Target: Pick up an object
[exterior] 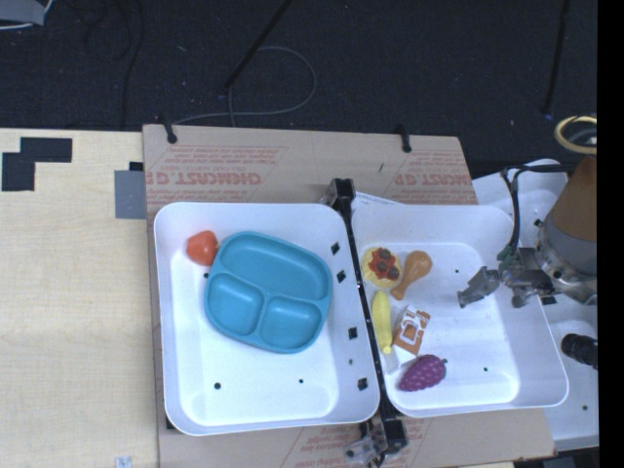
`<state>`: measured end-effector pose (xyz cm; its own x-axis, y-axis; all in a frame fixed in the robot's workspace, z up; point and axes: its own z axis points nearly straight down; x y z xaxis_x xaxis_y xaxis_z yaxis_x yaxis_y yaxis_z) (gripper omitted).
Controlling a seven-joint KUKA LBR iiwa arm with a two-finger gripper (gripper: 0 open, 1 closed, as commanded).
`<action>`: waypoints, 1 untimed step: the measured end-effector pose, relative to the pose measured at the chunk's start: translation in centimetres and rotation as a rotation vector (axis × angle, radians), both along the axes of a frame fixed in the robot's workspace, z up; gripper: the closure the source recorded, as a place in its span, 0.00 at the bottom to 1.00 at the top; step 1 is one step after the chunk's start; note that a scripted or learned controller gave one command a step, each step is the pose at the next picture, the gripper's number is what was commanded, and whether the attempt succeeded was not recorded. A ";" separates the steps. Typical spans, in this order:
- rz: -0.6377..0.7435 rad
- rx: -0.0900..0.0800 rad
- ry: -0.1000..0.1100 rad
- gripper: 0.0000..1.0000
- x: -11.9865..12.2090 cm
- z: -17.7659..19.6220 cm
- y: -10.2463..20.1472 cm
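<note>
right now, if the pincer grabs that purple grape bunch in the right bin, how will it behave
The grape bunch looks like a small plastic toy, so probably light and stiff. Its bumpy, rounded surface may let it slip or twist between fingers. It lies flat, close to the right bin's front wall, so a push would likely slide it rather than roll it.

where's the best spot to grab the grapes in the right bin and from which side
Probably across the wide middle of the grapes, coming straight down from above. The bunch lies flat on the bin floor, tapering toward its right tip, so the middle gives the fingers the most to close on. Bare floor lies to its right, where the gripper already hovers; the carton crowds its upper left.
</note>
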<state>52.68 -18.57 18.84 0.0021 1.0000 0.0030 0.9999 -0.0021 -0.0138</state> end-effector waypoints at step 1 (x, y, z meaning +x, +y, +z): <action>0.002 -0.003 -0.013 0.00 0.3 0.6 0.0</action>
